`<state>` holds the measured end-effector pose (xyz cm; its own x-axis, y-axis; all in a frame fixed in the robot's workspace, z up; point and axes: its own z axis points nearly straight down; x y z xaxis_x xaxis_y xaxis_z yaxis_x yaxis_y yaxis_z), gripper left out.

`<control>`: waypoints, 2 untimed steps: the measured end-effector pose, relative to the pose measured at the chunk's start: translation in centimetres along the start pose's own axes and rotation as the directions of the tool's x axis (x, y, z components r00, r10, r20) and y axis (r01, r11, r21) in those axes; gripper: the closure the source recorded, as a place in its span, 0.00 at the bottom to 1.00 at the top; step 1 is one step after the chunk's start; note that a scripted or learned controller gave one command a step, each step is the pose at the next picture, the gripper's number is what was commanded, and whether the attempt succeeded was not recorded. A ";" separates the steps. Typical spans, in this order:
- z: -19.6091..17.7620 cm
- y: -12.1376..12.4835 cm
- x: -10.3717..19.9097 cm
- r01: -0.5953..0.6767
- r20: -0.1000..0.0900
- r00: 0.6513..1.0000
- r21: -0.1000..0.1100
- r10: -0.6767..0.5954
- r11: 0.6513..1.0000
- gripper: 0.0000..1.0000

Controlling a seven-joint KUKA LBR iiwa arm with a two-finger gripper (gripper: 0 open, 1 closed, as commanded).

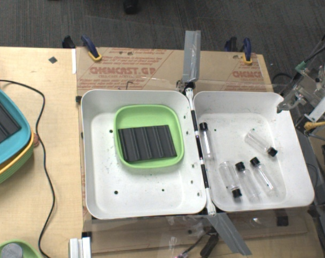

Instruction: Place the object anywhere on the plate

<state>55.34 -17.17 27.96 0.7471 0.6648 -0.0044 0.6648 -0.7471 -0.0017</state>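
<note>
The task looks barely begun. The green plate (148,137) sits in the left bin (95,160), carrying only a dark ribbed insert (147,143) across its middle; none of the loose items rests on it. All the candidate objects lie in the right bin (291,192). They are clear plastic vials with black caps: one vial (204,138) lies lengthwise along the left wall of that bin, just beside the divider between the bins; another vial (261,143) lies toward the far right with its cap pointing right; a group of three vials (248,177) lies in the near part of the bin, close to one another.

The tool (291,98) is at the far right corner of the right bin, where the arm's end comes in from the right edge of the view. It is small and partly cut off there, so I cannot tell what state it is in, and nothing is visible in its grasp. It stands above or just outside the bin's rim, well apart from the near group of vials and nearer to the far right vial, which lies to its near left.

What is left, by my judgement, is everything: pick one vial, carry it left across the divider, and set it on the plate.
</note>
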 end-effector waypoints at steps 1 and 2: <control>-0.4 2.7 -2.6 -0.343 0.001 0.939 0.002 0.343 0.939 0.00; 1.1 0.5 -1.5 -0.491 0.002 0.871 0.002 0.491 0.871 0.00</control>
<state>54.58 -18.53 26.88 0.9773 0.2119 -0.0062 0.2118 -0.9773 -0.0016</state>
